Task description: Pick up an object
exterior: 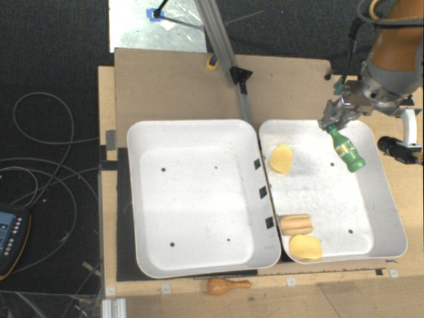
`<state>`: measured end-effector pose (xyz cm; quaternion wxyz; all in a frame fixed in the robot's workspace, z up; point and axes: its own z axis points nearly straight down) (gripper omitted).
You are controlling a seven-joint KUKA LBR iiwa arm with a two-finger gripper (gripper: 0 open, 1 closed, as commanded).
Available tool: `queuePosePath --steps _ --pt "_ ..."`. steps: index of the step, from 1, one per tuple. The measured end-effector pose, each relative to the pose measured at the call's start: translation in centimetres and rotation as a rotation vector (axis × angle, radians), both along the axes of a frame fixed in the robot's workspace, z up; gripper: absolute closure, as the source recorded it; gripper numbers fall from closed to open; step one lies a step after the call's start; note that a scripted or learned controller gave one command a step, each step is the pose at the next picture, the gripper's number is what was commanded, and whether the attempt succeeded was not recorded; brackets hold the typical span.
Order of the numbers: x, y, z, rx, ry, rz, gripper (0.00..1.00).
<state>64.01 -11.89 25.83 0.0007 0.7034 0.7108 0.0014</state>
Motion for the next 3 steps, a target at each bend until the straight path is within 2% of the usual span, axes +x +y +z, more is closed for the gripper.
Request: queuePosePath --steps 1,3 --pt "1.5 5.8 -0.2 0.001 -0.001 0.001 1.0" --pt "1.4 16.8 0.2 0.001 0.002 0.0 1.0"
